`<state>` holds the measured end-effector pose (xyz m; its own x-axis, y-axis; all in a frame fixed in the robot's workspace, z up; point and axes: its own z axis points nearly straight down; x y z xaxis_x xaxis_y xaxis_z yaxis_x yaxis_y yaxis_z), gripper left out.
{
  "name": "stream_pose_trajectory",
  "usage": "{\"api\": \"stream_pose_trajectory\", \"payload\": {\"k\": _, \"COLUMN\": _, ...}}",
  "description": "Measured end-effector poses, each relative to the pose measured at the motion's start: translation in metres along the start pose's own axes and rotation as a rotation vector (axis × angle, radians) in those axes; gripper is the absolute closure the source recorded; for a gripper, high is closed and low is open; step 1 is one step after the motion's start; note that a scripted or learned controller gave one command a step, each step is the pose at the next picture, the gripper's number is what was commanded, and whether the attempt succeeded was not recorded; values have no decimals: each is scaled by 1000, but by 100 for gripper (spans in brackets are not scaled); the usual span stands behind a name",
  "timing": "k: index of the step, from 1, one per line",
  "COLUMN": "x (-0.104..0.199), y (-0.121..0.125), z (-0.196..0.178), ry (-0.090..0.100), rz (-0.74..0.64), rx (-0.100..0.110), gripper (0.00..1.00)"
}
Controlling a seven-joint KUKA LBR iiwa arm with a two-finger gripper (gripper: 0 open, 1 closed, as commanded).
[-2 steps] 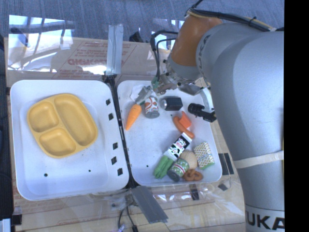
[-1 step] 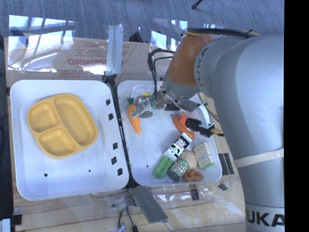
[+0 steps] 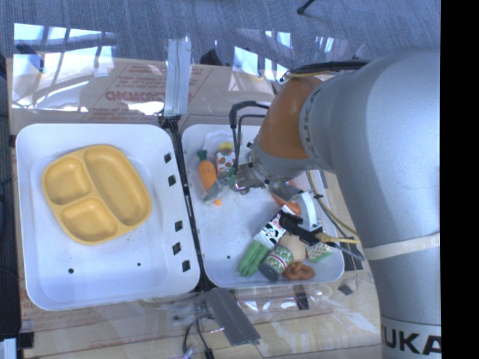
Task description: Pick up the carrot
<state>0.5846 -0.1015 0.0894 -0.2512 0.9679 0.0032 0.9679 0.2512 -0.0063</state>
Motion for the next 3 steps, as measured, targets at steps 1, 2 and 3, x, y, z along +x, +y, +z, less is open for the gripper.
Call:
{"api": "stream_pose_trajectory", "payload": {"k": 1, "x": 0, "y": 0, "z": -8, "ry": 2, "rz": -5, "rx": 4, "gripper": 100}}
{"api": "stream_pose_trajectory", "payload": {"k": 2, "x": 20, "y": 81, "z": -105, "ry": -4, "rz": 41, "rx": -9, "gripper": 100}}
{"api": "stream_pose_trajectory", "payload": {"k": 3, "x": 114, "y": 65, "z": -122, "ry": -1, "rz": 334, "rx": 1, "gripper": 100}}
